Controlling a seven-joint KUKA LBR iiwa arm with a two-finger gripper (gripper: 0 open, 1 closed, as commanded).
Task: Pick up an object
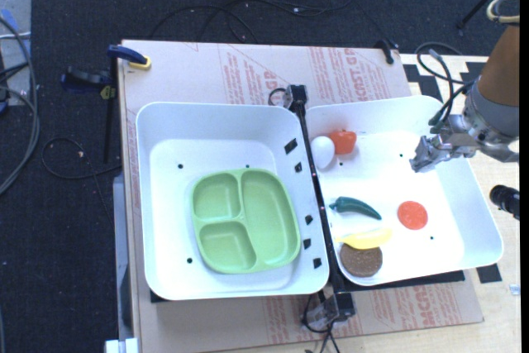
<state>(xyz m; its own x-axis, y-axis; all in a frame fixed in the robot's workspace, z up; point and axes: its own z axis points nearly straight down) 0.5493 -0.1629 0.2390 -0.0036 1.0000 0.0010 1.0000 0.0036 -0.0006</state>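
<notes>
Filling the left bin (157,178), a green divided tray (245,221) lies flat. The right bin (463,202) holds a brown disc (361,260), orange disc (412,215), green pepper (355,207), banana (368,239), red object (343,141) and white egg (322,150). The gripper (426,155) hangs at middle right; whether it is open, I cannot tell.

Grey arm (496,107) reaching leftward, hand (423,159) low
</notes>
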